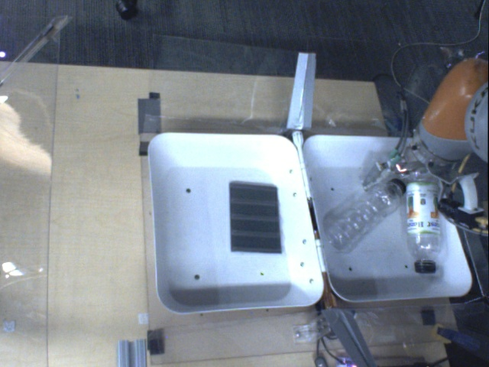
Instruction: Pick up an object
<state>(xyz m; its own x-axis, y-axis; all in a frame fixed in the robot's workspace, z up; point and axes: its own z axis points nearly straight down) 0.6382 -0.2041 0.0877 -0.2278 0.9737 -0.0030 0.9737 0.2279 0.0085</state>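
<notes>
Two bottles in the right bin (pixel 458 285), both lying down. Clear crinkly plastic bottle (pixel 357 219) sprawled on a slant across the middle, labelled bottle (pixel 422 224) with a dark cap just beside it, nearer the right wall. Left bin (pixel 164 205) has a dark ribbed block (pixel 255 216) lying flat.

Gripper (pixel 399 167) down over the top end of the clear bottle, close to where the two bottles nearly meet — open or clenched, can't tell from here.

Probably best to commit to one bottle. Close across the narrow width, not along the length. Clear one looks squashy — likely to slip. Lift straight and slow.
</notes>
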